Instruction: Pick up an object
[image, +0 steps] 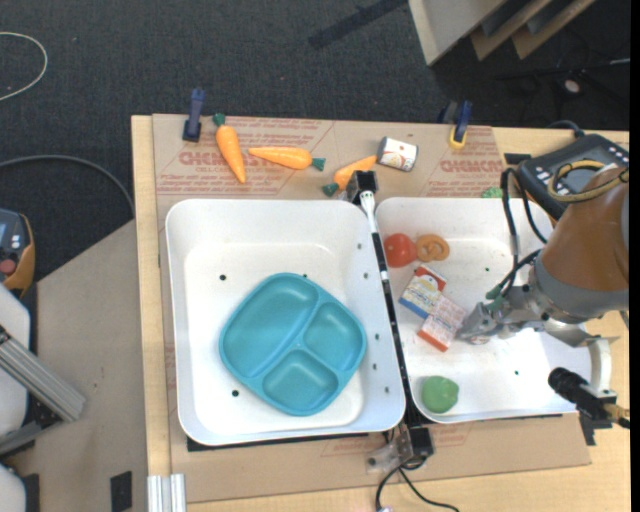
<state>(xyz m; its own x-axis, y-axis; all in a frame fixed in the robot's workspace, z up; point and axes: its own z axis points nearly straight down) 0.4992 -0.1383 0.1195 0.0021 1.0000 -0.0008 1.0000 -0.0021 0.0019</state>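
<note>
The right bin holds a red tomato, a tan pretzel-like pastry, a blue and white carton, a small white and red box and a green round object. My gripper reaches in from the right, low in this bin, its tip right beside the white and red box. Nothing shows between the fingers from this angle.
A teal divided plate lies in the left bin. Behind the bins, on the cardboard, lie three orange carrots and a small white can. Cables and a control box sit at the right.
</note>
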